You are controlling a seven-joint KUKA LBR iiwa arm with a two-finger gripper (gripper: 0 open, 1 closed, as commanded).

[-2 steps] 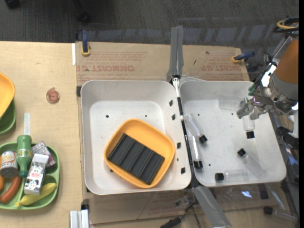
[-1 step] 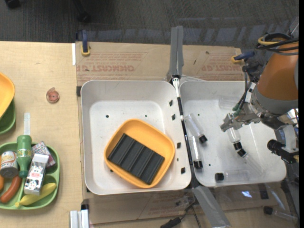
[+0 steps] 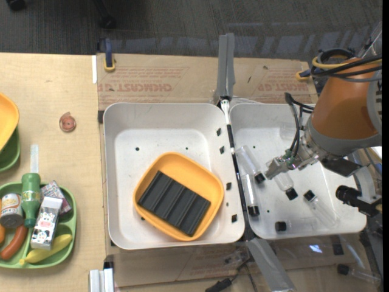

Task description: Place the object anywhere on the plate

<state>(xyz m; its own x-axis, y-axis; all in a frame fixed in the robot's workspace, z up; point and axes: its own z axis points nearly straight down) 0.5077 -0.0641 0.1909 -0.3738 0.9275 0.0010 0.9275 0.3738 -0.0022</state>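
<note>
Here, the black ridged block (image 3: 174,203) already lies on the orange-yellow plate (image 3: 209,181) in your left bin (image 3: 121,181).

Your landmark is that plate: it sits tilted in the lower middle of the left bin, and the block covers most of its middle and lower part, touching it, turned at the same slant. Well to the plate's right, across the divider, your gripper (image 3: 281,166) hangs low over the middle of the right bin (image 3: 340,224), under the arm's orange band (image 3: 343,105); whether its fingers are spread or closed, you cannot tell from this view. Clear plastic tubes with black caps (image 3: 250,172) lie scattered in that right bin, around and below the gripper. Far to the plate's left, a green tray of toy food (image 3: 36,227) rests on the wooden table (image 3: 55,78).
</note>
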